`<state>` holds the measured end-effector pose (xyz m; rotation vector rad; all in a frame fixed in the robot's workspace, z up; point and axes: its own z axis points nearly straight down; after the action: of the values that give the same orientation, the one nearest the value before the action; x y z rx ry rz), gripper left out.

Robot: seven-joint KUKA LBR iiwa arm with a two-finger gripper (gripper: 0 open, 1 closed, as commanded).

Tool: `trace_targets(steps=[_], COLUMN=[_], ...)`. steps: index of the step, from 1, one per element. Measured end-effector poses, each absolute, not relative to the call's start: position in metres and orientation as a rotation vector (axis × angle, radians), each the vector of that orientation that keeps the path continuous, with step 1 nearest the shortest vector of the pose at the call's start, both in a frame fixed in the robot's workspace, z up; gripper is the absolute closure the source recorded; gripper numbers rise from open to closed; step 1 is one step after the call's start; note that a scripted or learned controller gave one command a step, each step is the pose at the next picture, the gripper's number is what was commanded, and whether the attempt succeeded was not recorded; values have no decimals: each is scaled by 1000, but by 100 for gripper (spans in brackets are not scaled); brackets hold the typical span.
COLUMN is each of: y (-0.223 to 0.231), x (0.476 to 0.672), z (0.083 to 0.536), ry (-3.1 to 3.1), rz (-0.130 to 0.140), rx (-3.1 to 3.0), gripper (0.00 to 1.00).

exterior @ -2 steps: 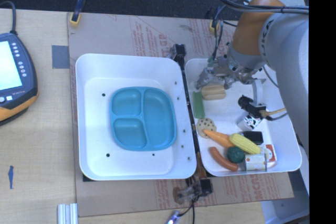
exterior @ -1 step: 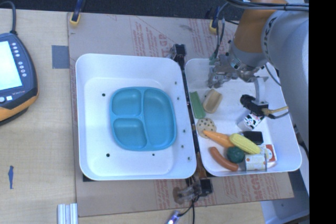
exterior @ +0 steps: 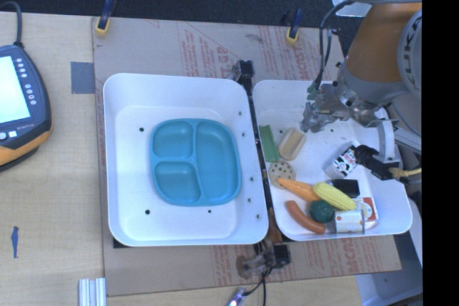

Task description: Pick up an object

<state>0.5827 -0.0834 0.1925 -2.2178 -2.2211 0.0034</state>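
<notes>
The pale wooden bench (exterior: 64, 211) carries two shallow white bins; the right bin (exterior: 283, 93) holds the toy food. The hand (exterior: 315, 118) hovers just above a beige rounded block (exterior: 291, 144), nothing visibly gripped; whether it is parted I cannot tell. The approach step seems in hand; next comes descending and gripping.

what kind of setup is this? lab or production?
Likely a robotics lab bench: toy food in the right bin, a board held by clamps, and a teach pendant on the side.
</notes>
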Motion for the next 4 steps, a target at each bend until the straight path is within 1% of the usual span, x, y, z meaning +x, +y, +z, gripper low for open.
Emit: trace_targets(steps=[1, 2, 3, 4], y=[-83, -92, -100, -100], x=[582, 536, 604, 531], z=[192, 147, 91, 91], ry=[-2221, -2226, -2227, -2225], rz=[5, 6, 7, 6], rx=[-2217, -2214, -2212, -2213], gripper=[0, 0, 0, 0])
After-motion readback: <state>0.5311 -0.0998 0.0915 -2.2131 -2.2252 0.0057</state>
